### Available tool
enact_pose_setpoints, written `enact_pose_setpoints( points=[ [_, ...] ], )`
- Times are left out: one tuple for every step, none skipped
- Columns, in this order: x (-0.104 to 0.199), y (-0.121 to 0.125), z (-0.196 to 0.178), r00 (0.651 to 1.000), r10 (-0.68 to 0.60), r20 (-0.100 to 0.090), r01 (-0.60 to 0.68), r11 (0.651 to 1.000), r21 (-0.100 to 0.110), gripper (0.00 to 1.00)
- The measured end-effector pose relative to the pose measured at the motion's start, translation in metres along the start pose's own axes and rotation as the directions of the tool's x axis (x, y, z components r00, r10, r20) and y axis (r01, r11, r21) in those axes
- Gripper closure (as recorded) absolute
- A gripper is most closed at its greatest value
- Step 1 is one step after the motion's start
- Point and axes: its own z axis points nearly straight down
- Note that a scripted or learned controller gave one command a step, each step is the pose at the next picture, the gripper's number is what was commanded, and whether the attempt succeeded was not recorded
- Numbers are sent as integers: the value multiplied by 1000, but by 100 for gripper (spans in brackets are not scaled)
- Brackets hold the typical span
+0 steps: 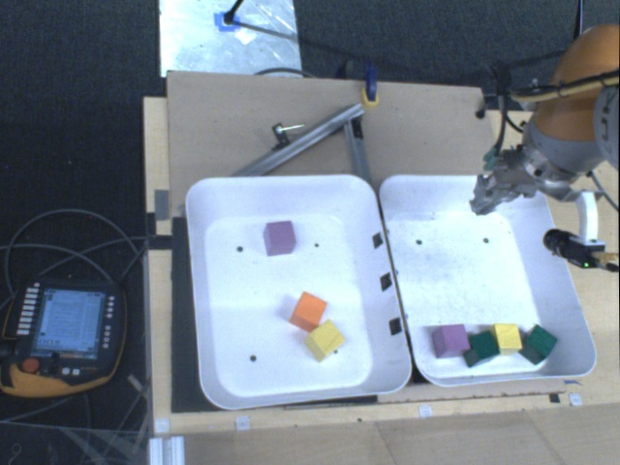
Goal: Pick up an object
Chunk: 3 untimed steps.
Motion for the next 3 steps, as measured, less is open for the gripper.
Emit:
enact_pose_setpoints(
  points=[
    [2, 7, -65, 1000, -4, 0, 4, 1000, -3, 100],
    [58, 9, -70, 1000, -9, -3, 9, 1000, 4, 100],
    [102, 3, -59, 1000, -7, -3, 7, 1000, 7, 100]
  ],
)
